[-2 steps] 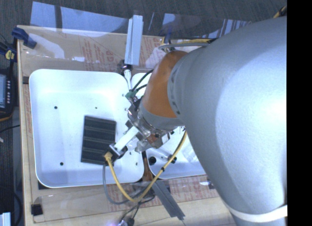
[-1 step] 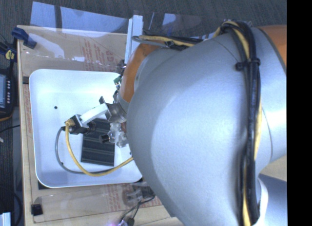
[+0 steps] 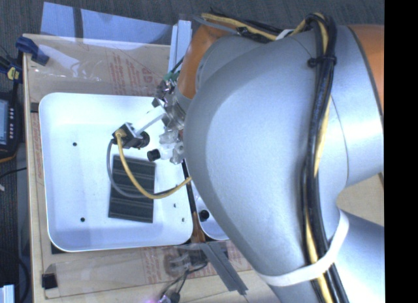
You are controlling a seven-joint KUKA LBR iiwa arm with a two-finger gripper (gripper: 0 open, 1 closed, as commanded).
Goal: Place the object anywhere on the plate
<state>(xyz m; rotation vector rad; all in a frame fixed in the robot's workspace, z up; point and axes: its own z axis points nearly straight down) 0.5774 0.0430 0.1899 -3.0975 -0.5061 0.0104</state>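
Observation:
A dark ribbed rectangular object (image 3: pixel 132 188) lies flat in the left white bin (image 3: pixel 68 184), toward its right half. My gripper (image 3: pixel 168 141) hangs over the bin's right side, just above and to the right of the object's top edge. A yellow cable (image 3: pixel 134 176) loops from the wrist across the object. A small black part (image 3: pixel 135 138) on the wrist sits over the object's upper end. The bulky grey arm (image 3: pixel 274 151) hides most of the right bin.
A sliver of the right bin (image 3: pixel 210 227) peeks out under the arm, with a dark spot on it. Clear plastic sheeting (image 3: pixel 98 66) lies behind the left bin. A metal bracket (image 3: pixel 209 262) sits at the front between the bins.

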